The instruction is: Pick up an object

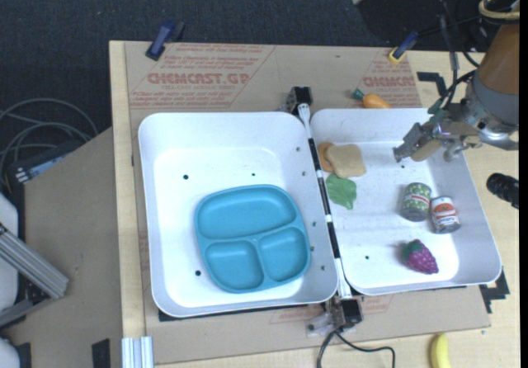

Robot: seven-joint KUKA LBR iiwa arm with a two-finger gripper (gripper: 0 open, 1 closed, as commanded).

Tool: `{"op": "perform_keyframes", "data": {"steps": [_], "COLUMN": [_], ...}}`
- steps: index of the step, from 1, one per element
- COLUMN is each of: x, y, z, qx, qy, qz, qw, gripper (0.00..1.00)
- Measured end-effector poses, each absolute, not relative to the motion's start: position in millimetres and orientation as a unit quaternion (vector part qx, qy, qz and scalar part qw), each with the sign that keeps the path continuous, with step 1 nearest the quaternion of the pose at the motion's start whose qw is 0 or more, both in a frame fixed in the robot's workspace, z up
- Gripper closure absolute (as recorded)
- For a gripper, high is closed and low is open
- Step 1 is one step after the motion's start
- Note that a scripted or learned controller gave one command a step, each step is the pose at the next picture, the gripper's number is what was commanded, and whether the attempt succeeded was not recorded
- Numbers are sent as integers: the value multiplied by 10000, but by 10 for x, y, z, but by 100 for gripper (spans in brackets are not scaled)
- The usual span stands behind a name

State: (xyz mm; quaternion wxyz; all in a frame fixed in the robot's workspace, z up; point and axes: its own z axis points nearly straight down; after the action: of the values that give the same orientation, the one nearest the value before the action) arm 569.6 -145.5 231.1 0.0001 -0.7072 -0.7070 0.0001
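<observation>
My gripper [418,146] hangs over the right bin [487,230] toward its two o'clock corner, fingers spread apart with nothing between them. Below it, toward five o'clock, a green-labelled can [417,200] stands touching a red-and-white can [445,214], with a purple grape bunch [420,257] at six o'clock, and at nine o'clock a tan bread piece [343,160] lies above a green leaf [341,191]. The left bin [165,143] holds a blue divided tray [251,236].
</observation>
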Motion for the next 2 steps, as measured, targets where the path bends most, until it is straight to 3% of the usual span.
{"op": "perform_keyframes", "data": {"steps": [1,2], "x": [5552,4908], "y": [-1796,-1645], "z": [1187,837], "qx": [-7072,-7074], "qy": [-7070,-7068], "qz": [5,6], "qw": [10,14], "gripper": [0,0]}}
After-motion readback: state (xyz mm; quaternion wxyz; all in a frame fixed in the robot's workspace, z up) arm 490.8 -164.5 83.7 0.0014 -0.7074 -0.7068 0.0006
